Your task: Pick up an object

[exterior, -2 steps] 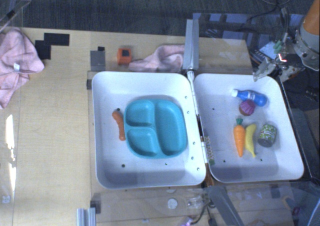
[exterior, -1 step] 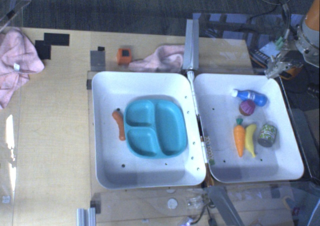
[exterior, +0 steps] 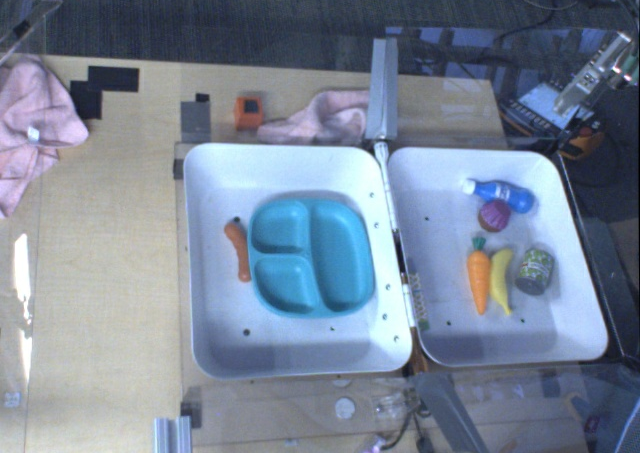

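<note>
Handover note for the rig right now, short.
Arm: gripper sits up at the far right, off the bins; jaw state unreadable, nothing seen in it.
Right bin: blue bottle, purple item, carrot, banana, green can.
Left bin: blue tray, orange piece beside it.
Done: nothing lifted.
Left: pick one object.

No text can be read; the small can point(exterior: 534, 270) at three o'clock bears a label too blurred to make out.
</note>
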`<control>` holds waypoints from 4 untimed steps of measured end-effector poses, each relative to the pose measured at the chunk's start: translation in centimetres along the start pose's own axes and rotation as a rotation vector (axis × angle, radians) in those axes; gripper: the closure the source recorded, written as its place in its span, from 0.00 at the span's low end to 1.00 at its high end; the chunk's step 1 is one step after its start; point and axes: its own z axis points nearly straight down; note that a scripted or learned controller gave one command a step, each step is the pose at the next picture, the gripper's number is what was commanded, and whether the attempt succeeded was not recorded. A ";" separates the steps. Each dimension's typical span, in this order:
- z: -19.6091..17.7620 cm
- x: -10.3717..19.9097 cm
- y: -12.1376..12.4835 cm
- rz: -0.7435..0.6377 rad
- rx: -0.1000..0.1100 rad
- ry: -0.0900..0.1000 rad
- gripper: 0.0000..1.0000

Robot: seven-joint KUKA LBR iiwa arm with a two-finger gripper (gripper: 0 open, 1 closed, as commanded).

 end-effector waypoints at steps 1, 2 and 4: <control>-1.3 -0.1 0.2 -0.003 -0.006 -0.009 1.00; -2.6 -0.2 0.5 -0.006 -0.013 -0.018 1.00; -3.1 -0.2 0.6 -1.712 -0.005 0.000 1.00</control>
